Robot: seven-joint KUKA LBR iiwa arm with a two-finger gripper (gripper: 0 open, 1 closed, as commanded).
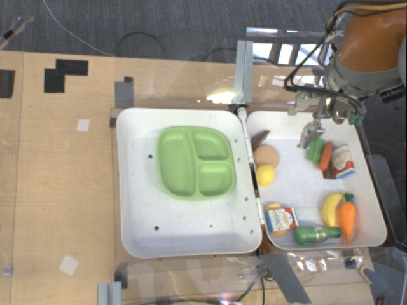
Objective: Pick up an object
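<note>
The gripper [313, 134] is seen at the back of the right bin [289, 170]; whether it is open or closed cannot be told, and nothing is seen held in it. Just below it, a green toy [315, 150] and a small orange carrot [326, 156] are laid side by side, both tilted with their long sides running from the gripper down toward the front. A small box [343, 159] is beside them, near the right wall. Bare white floor is left to the gripper's left, before the egg [266, 155] and lemon [265, 175]. Further toward the front, a banana [332, 210] and big carrot [347, 216] are found.
</note>
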